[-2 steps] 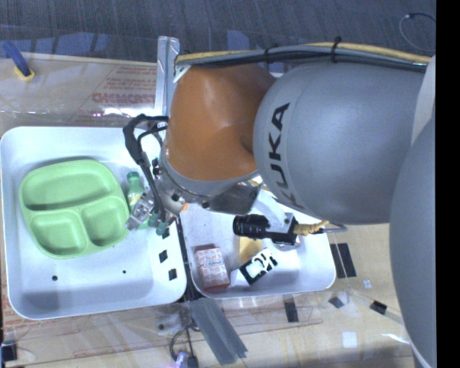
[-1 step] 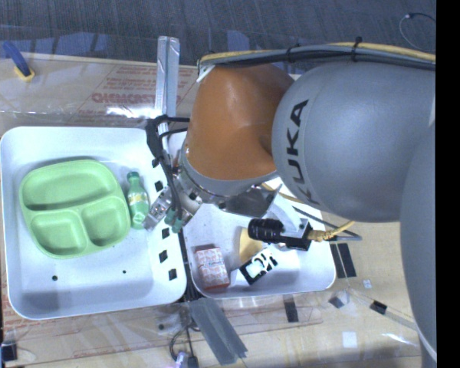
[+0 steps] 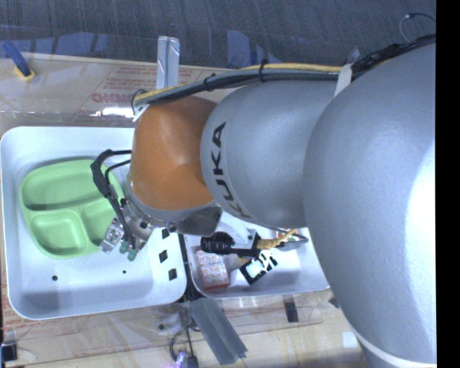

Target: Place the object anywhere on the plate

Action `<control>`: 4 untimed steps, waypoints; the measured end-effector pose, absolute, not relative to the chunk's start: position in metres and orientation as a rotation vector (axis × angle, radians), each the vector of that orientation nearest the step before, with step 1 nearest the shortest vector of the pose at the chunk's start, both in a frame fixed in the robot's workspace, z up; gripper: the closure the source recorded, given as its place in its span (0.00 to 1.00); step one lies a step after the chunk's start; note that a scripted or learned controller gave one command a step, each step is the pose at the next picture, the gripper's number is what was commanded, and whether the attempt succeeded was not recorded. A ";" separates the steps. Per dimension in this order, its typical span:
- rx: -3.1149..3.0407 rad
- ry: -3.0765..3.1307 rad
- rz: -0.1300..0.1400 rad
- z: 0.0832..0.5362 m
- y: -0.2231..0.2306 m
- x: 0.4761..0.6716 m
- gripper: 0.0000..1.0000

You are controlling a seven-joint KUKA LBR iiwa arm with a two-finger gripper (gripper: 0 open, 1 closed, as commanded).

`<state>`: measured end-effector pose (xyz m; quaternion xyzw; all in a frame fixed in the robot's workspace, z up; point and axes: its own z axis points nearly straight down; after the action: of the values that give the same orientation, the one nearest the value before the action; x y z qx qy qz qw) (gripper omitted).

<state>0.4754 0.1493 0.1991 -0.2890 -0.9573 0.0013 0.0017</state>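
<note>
Pincer (image 3: 116,240) found low over left bin (image 3: 61,297), at right-hand edge of green plate (image 3: 57,205), just beside its nearer compartment. Apart or together: cannot tell, as tip is too small and part-masked by wrist. Nothing confirmed in grip. Judged to be stationed here because plate is the drop target. Position by rim rather than centre is prob. adequate, since task allows anywhere on plate.

Orange band (image 3: 169,159) directly above pincer, hiding plate's right part and bin's mid section. Grey arm (image 3: 330,167) reaching in from right, covering most of right bin (image 3: 291,278) and much of counter (image 3: 61,90) behind.

Plate: two compartments visible, both bare as far as can be seen. Set toward left side of left bin, well clear of right bin.

Object to be placed: not seen on plate. Whereabouts not established; poss. at pincer, poss. hidden under wrist. Task judged not yet complete on this evidence.

Right bin, visible front strip: pinkish block (image 3: 212,269) near the bins' shared edge, black-and-white item (image 3: 258,265) close by. Prob. spare items, kept apart from plate so pick side and place side stay separate.

Risk noted: release this near rim could let item tip off onto bin floor. Rec. shift further over compartment before letting go.
</note>
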 end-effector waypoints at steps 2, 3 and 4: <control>-0.898 -3.008 0.004 0.217 0.164 0.481 1.00; -0.945 -2.992 0.005 0.205 0.183 0.476 1.00; -0.964 -2.989 0.003 0.228 0.219 0.475 1.00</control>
<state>0.4754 0.2185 0.2281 -0.3069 -0.9517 0.0010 0.0006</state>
